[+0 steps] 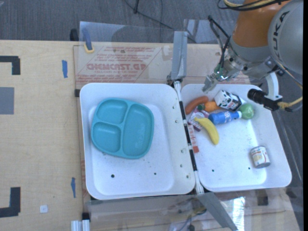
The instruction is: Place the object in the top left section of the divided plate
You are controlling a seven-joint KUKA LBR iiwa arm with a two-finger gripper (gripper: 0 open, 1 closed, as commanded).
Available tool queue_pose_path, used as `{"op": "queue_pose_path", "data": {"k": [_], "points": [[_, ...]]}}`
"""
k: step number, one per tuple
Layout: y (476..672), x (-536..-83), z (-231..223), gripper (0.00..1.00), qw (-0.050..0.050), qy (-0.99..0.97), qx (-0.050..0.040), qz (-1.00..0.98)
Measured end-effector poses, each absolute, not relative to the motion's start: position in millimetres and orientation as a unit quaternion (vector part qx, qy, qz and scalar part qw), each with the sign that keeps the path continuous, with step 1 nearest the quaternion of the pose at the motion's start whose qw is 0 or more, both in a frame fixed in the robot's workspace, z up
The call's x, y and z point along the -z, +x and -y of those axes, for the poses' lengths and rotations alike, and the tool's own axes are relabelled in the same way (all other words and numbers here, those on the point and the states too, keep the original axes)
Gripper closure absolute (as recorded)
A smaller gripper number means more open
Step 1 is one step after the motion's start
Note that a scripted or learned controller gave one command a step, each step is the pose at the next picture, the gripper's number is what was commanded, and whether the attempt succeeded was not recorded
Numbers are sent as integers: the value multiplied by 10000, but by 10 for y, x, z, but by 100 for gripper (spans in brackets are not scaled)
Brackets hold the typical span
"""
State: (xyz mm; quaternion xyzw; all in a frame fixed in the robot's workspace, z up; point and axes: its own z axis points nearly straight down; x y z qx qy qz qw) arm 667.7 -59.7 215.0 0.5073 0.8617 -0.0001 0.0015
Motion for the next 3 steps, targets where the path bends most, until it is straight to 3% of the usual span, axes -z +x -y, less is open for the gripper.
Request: {"op": "queue_pose_path", "data": {"k": [1, 2, 3], "points": [[5993, -1849, -259, 100, 3, 4486, -3, -8937], [6359, -2397, -1107, 100, 17, 4558, -12, -8901], [5760, -2214, -1502, 100, 2, 4291, -1, -9033]]}}
